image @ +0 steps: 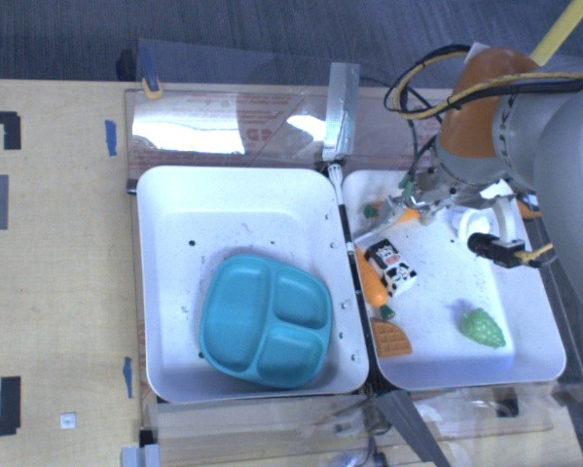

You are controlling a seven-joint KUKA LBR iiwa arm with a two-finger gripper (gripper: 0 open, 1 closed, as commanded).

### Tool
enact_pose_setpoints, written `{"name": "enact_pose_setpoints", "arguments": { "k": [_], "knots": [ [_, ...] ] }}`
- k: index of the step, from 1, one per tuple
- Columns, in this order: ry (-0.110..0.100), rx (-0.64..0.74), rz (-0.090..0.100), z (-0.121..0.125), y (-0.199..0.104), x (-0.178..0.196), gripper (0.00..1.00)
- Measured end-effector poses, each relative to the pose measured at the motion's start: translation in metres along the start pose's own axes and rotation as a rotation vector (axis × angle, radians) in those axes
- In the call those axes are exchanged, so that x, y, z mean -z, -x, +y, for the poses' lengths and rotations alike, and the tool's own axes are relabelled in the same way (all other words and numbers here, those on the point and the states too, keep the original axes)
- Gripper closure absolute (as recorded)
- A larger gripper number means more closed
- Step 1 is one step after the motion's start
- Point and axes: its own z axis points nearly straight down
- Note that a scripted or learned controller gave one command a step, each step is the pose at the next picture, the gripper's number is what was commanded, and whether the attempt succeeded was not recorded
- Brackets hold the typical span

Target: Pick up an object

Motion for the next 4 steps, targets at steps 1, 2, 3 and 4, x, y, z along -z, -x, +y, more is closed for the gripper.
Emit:
{"name": "enact_pose_setpoints", "arguments": {
  "k": [1, 2, 3, 4],
  "knots": [
    [0.026, 0.117, -0.009, -0.085, -0.007, 0.0, 0.0],
    [0.022, 0.018, -0.007, -0.183, -0.021, 0.005, 0.0],
    [0.045, 0.016, -0.018, -0.175, -0.018, 0.018, 1.0],
    [0.036, 0.016, -0.013, -0.178, -0.019, 0.015, 0.0]
  ]
}}
